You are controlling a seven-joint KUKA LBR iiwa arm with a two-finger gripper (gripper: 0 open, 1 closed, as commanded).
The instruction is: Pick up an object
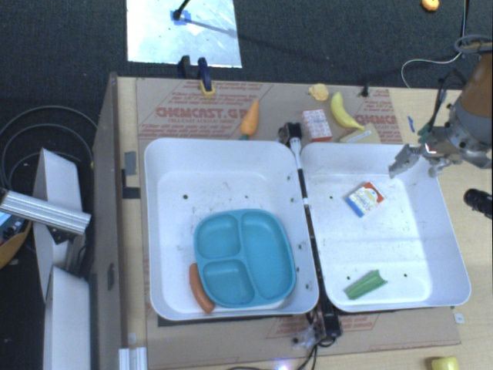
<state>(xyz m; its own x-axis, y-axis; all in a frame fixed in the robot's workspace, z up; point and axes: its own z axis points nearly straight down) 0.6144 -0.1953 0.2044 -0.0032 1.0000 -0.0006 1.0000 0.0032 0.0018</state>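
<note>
Small blue, white and orange box [364, 199], apparently a carton, lying tilted in right bin; green stick-shaped item [365, 284] flat near front wall.

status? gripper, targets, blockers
Gripper above right bin's far-right corner, holding nothing. Small box and green piece lie loose in it. No blockers.

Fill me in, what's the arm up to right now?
The end effector is at the upper right edge of the right bin, with nothing seen between its fingers. That bin holds a small blue and orange box and a green piece. The left bin holds a blue divided tray with an orange sausage-shaped item beside it. No pick yet.
</note>
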